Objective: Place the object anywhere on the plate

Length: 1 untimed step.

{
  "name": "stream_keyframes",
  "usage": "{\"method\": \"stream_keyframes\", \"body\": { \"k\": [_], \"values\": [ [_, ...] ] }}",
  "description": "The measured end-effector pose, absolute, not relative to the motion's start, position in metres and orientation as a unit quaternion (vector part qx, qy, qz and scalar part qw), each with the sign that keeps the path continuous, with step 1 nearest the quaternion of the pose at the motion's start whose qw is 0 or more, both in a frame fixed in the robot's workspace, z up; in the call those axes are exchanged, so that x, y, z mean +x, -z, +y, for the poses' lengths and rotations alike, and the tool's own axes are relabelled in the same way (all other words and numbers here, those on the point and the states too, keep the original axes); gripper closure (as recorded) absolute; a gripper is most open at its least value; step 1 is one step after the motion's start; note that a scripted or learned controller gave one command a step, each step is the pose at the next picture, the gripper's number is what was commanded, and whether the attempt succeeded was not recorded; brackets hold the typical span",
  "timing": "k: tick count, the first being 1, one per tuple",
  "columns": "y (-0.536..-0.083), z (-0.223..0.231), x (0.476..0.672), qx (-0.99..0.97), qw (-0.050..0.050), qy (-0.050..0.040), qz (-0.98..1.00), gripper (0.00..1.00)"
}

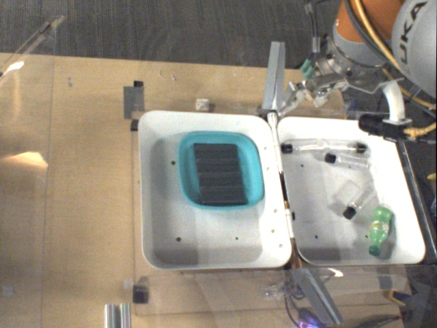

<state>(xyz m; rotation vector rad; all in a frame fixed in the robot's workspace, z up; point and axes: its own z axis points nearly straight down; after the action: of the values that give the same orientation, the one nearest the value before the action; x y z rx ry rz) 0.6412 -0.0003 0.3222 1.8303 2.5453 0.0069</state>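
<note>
Two white bins sit side by side on the wooden bench. The left bin (157, 244) holds a teal plate (256, 176) with a dark ridged block (218, 174) lying flat in the middle of it. The right bin (307, 241) holds a few clear plastic tubes with black caps: one long tube (321, 145) lying across near the top edge, a shorter one (345, 160) just under it, and another (356, 202) tilted toward the lower right. A small green bottle (380, 229) rests in the bin's lower right corner, well apart from the plate. The arm (382, 12) fills the upper right of the frame, and its gripper (315, 80) hangs above the right bin's top edge. Whether its jaws are spread or pressed together, I cannot tell from here.
</note>
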Motion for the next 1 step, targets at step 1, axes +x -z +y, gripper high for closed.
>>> {"method": "stream_keyframes", "body": {
  "k": [1],
  "values": [
    [-0.2505,0.0426,0.5758,0.591,0.002,-0.0015,0.807,0.0]
  ]
}}
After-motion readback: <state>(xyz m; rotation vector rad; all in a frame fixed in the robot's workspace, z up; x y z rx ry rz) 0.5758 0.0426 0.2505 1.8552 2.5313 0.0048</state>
